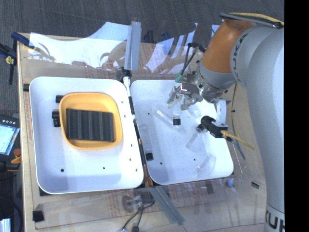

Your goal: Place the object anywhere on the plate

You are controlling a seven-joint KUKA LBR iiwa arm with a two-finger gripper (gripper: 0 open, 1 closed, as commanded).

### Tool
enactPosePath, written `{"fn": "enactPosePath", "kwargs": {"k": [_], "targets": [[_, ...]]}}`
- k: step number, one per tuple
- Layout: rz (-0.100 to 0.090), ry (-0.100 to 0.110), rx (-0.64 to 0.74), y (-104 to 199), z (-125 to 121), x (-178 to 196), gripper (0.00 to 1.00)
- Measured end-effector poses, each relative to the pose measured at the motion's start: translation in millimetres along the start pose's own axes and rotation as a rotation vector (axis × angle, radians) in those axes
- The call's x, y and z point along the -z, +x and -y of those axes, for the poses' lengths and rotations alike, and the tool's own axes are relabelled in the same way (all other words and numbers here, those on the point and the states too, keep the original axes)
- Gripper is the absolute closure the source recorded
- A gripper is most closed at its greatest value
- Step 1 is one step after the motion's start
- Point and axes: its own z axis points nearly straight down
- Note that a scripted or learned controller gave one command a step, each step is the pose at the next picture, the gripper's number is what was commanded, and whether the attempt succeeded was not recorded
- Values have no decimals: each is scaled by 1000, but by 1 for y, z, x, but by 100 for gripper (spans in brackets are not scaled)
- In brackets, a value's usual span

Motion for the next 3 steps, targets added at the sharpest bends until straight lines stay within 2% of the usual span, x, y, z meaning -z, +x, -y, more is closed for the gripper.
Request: {"fn": "enactPosePath", "kwargs": {"k": [1,2,3], "targets": [[0,4,300,21,4,-2,100],[2,-3,526,64,-2,64,100],[1,2,621,102,-7,-14,100]]}}
